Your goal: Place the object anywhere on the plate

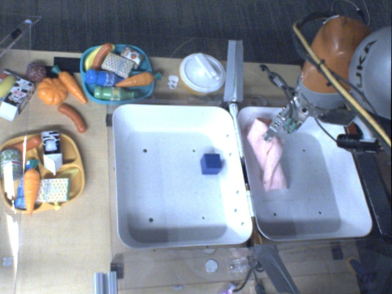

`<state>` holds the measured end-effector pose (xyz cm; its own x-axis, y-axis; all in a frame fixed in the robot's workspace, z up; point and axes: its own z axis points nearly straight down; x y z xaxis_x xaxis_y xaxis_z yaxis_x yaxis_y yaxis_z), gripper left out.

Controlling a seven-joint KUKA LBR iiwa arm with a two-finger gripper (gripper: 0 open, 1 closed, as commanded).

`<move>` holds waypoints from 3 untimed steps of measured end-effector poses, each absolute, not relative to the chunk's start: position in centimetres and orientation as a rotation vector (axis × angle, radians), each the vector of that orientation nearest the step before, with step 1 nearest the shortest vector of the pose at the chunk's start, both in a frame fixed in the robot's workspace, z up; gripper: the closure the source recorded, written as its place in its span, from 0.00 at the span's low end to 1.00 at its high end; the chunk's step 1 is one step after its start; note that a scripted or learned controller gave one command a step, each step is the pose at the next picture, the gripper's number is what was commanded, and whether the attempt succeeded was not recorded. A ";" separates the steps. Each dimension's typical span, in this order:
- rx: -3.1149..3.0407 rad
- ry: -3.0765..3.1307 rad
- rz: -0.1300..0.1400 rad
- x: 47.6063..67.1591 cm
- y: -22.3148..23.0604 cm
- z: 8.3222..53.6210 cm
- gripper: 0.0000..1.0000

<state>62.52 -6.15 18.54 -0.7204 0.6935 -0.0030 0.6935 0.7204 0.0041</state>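
We read gripper as clenched on top end of pink cloth, which hangs and drapes down onto right bin floor. Blue cube sits alone in left bin, well apart. We spot no clear plate in either bin. Placement not yet done.

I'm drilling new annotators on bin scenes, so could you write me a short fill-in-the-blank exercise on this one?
1. The blue cube lies in the ____ bin.
2. The cloth in the right bin is ____ in colour.
3. The gripper is over the ____ bin.

Missing words: left; pink; right
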 end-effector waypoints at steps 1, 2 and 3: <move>1.166 2.911 0.004 62.7 -6.0 22.6 1.00; 0.562 3.085 0.003 62.8 -1.0 23.6 1.00; -0.003 3.136 0.003 63.2 3.6 24.1 1.00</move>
<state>63.19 3.58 24.14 -1.0000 -0.0018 -0.0054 -0.0018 1.0000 0.0021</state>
